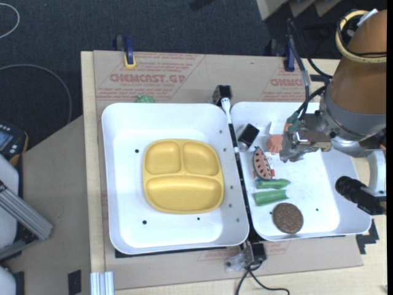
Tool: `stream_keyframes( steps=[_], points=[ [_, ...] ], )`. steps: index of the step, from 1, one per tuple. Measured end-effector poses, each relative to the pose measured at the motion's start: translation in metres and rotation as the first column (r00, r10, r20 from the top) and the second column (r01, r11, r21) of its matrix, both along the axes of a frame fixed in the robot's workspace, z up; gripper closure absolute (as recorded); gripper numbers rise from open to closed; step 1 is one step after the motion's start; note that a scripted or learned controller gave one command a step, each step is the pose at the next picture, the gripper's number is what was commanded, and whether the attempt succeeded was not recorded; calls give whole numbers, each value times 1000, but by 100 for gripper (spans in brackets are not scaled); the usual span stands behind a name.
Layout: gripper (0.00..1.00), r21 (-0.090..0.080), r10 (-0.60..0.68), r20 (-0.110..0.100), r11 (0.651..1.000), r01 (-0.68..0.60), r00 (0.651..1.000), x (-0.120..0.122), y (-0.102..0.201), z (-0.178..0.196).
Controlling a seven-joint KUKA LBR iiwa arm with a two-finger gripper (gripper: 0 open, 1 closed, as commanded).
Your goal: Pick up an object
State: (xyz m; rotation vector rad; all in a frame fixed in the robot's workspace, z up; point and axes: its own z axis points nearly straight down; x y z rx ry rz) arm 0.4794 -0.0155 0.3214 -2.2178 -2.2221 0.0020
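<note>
Watermelon slice (261, 163) and pods (271, 190) crowd right bin (325, 214).

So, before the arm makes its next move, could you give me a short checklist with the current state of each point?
1. Gripper is over the right bin: ok.
2. Something is between its fingers: cannot tell.
3. Objects are available in the right bin, namely watermelon slice, green pods, brown cookie and black block: ok.
4. Pink piece beside the gripper is within easy reach: ok.
5. Yellow divided plate lies flat in the left bin, apart from the arm: ok.
</note>
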Motion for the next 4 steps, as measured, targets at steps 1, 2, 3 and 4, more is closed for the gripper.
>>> stream_keyframes(
  steps=[1, 2, 3, 4],
  points=[
    [100, 0, -3, -1, 1000, 3, 1000, 0, -3, -14],
    [100, 0, -4, -1, 1000, 4, 1000, 0, -22, -15],
    [100, -4, -8, 7, 1000, 8, 1000, 0, -79, 6],
    [100, -1, -7, -2, 1000, 7, 1000, -1, -127, -24]
  ],
)
